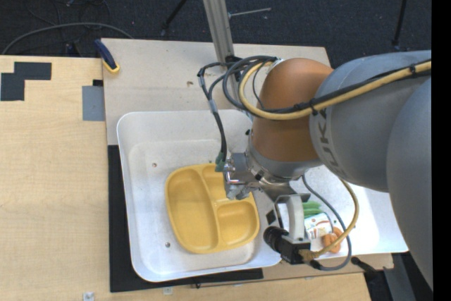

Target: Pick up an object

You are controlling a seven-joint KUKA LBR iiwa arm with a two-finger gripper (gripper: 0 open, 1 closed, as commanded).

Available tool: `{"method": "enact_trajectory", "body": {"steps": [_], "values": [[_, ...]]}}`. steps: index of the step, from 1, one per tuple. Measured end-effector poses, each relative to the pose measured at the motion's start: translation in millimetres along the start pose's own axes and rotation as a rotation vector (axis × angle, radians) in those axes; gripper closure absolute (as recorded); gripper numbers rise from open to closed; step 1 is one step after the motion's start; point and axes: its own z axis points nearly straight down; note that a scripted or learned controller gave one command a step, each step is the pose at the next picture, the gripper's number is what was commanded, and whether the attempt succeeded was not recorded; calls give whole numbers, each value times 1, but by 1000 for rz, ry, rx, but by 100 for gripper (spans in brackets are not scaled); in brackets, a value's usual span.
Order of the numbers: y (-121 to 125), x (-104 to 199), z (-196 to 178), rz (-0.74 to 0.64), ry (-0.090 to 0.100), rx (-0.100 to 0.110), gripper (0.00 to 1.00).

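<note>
A yellow divided tray [204, 211] lies in the left white bin [144, 151], toward its front right. My gripper [234, 185] hangs over the tray's right rim, close above the ridge between its compartments; the wrist hides the fingers. In the right bin, a small white package with green and orange print [318, 225] peeks out from under the arm.
The arm's grey and orange body covers most of the right bin [384, 225]. An upright metal post [215, 10] rises behind the bins. A blue and yellow tool [107, 57] lies on the bench at the back left. The left bin's left half is bare.
</note>
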Motion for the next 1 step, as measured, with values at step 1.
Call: {"method": "enact_trajectory", "body": {"steps": [1], "values": [[0,-1,-1,1,-1,-2,0]]}}
